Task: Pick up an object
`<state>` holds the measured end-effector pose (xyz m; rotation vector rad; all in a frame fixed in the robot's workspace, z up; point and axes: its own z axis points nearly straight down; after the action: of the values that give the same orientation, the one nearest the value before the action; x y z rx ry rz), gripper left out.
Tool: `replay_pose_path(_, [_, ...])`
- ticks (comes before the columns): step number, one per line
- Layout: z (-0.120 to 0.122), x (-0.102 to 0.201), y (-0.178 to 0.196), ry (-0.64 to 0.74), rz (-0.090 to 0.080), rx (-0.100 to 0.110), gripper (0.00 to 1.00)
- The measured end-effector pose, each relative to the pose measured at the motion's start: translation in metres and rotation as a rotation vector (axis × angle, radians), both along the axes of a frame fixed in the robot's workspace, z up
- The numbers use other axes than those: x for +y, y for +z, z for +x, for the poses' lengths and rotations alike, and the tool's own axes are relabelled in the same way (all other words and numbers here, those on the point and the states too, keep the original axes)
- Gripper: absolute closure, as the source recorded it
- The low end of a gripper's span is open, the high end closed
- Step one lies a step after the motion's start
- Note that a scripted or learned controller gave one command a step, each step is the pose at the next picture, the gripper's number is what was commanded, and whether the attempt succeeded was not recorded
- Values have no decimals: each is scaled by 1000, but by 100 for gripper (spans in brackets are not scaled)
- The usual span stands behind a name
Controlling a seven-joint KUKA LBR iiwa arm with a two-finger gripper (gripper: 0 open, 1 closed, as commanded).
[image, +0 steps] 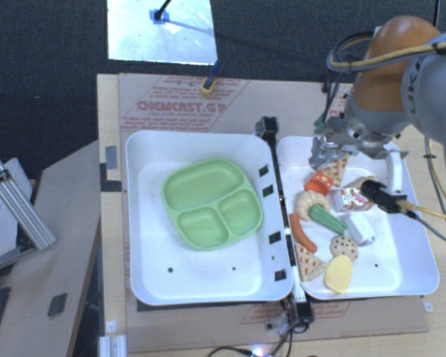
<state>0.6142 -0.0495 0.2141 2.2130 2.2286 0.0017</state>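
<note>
The gripper [325, 153] hangs low over the far part of the right bin [412, 270], its metal tip just above a wedge-shaped slice of toy pizza [331, 171]; whether the fingers are open or closed cannot be told from this angle. The slice is orange-red with pale spots, and its long axis runs from the far side of the bin toward the near side, the broad end lying under the gripper and the narrow end pointing toward the small red piece [319, 184] that touches it. All the other toys lie nearer the camera than the slice: a tan curled piece [308, 200], a green stick [326, 219] lying aslant, an orange-red sausage [302, 233] along the bin's left wall, a white packet with red print [354, 198], a white block [359, 230], a dark-spotted cookie [341, 247], a criss-crossed waffle wedge [307, 261] and a yellow lemon shape [339, 274] at the near end. Left of the slice, beyond the dividing wall, the left bin [152, 274] holds a pale green tray [211, 202] with three compartments, turned at a slant.
</note>
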Motion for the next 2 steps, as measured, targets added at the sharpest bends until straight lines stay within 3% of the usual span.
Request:
replay_pose_path(1, [3,-1,21,-1,0,-2,100])
replay_pose_path(2, [5,-4,12,-5,-1,0,100])
